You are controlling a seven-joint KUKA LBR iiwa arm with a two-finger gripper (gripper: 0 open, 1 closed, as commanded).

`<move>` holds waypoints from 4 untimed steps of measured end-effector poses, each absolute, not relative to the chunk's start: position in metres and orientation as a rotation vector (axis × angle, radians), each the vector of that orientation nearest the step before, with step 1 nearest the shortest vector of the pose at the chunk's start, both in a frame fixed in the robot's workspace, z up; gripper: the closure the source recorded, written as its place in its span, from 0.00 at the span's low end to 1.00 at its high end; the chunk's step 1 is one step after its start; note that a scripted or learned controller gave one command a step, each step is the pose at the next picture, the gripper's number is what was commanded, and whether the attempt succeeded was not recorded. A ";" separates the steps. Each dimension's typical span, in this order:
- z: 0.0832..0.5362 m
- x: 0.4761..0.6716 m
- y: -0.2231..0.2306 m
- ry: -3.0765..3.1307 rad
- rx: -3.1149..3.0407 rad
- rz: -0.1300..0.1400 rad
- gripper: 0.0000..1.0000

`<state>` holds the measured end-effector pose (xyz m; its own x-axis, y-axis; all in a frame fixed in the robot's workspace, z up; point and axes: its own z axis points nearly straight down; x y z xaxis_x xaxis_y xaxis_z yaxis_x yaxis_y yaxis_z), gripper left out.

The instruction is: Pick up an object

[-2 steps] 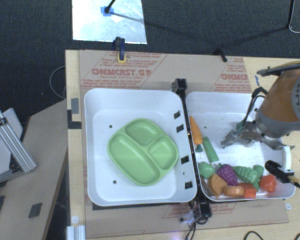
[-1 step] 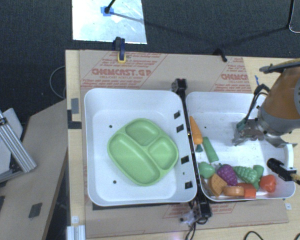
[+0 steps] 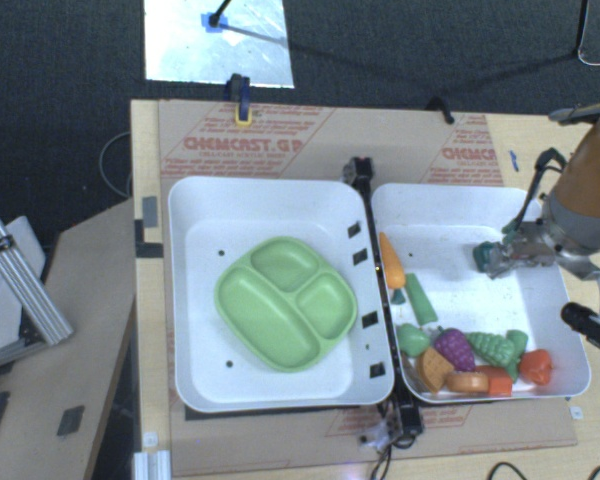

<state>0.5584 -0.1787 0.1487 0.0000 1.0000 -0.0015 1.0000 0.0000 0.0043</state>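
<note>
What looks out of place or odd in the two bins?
Nothing looks spilled or damaged. The toy foods are crowded along the right bin's near and left walls, and the green tray sits skewed in the left bin.

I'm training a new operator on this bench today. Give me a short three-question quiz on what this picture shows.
1. True or false: the green plate lies in the right bin.
2. Which end of the right bin holds the toy food pile: A near, B far?
3. Fill in: the pincer hovers over the ___ bin.

Key: 1 false, it lies in the left bin; 2 A; 3 right.
</note>
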 end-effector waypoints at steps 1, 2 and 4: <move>0.211 0.559 -0.181 2.223 2.215 0.003 1.00; 0.225 0.560 -0.181 2.224 2.215 0.002 1.00; 0.230 0.605 -0.079 2.230 2.210 0.005 1.00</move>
